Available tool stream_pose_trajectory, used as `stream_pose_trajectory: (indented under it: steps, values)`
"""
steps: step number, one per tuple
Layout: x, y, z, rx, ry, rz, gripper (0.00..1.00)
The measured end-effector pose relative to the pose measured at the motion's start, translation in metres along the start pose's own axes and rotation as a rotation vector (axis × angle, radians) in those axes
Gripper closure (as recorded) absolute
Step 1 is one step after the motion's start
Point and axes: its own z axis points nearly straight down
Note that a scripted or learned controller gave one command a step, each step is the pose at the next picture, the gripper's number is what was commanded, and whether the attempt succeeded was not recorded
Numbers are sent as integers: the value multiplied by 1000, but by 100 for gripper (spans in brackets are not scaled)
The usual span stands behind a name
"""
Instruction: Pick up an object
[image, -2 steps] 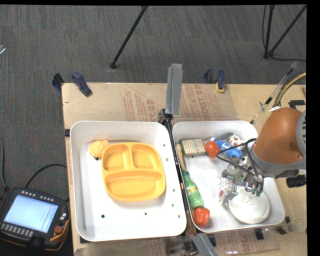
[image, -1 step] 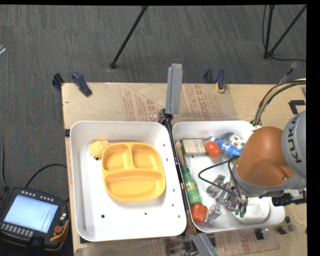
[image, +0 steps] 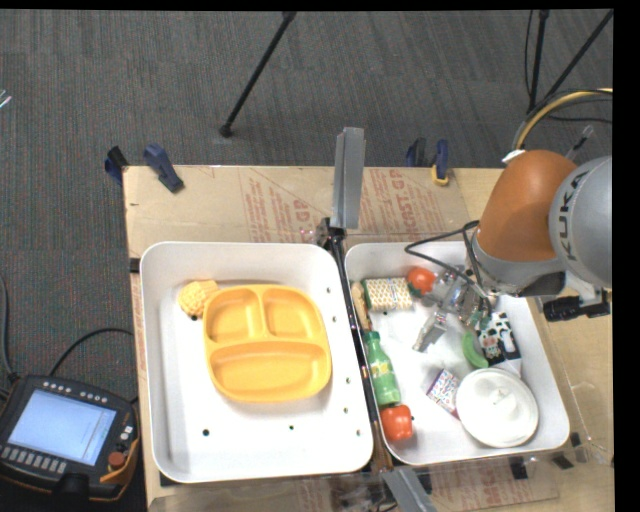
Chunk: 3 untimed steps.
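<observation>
End effector (image: 432, 335) low inside the right bin (image: 553, 385), fingertips over bare floor between green bottle (image: 380, 368) and white lid (image: 497, 406). Can't tell its opening, nothing visibly between fingers. Yellow tray (image: 266, 341) in the left bin (image: 165, 400) (corn piece (image: 196, 295) touching it).

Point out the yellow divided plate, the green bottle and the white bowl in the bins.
yellow divided plate (image: 267, 340), camera view: on the ridge where its three compartments meet.
green bottle (image: 381, 372), camera view: on the middle of its body.
white bowl (image: 497, 406), camera view: on the middle of its upturned base.
</observation>
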Motion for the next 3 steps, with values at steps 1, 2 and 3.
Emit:
stream_pose_trajectory:
  steps: [1,2,3]
  values:
    - [53,-69,13,-5,-14,-154,0]
    - [27,-29,17,-3,-8,-40,0]
    - [79,-65,17,-4,-7,-152,0]
